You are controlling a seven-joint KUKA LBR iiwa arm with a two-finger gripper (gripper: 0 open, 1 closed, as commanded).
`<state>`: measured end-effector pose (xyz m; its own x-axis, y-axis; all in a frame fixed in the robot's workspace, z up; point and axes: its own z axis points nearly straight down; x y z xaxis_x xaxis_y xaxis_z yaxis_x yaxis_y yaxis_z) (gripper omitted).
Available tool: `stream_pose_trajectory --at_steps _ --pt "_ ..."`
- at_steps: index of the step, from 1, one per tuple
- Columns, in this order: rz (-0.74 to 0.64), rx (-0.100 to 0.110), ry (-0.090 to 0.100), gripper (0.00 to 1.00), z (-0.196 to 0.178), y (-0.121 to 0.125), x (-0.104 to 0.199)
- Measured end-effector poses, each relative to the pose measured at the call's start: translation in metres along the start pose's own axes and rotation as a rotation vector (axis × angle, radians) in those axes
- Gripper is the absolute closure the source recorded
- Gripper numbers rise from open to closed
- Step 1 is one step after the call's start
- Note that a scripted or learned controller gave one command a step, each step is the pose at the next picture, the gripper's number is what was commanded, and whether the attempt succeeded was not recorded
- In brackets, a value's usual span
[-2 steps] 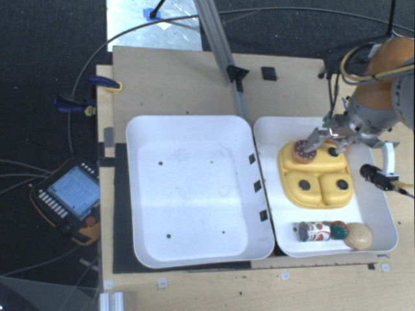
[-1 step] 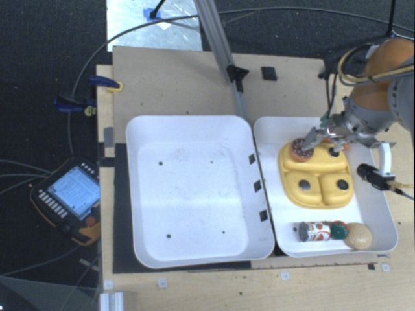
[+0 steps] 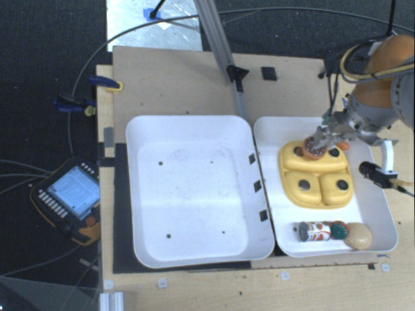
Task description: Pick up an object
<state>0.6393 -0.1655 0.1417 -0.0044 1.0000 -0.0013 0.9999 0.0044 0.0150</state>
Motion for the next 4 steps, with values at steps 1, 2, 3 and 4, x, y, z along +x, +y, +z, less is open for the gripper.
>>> stream_pose_trajectory --at_steps 1,2,3,4 --pt "-0.002 0.008 0.0 1.0 -0.058 0.001 0.01" --pt "-0.001 0.006 -0.001 1.0 -0.122 0.0 0.004" --pt "-0.001 0.011 0.0 1.0 -0.129 0.001 0.004" --pt "-0.005 0.015 0.003 1.0 -0.111 -0.006 0.057"
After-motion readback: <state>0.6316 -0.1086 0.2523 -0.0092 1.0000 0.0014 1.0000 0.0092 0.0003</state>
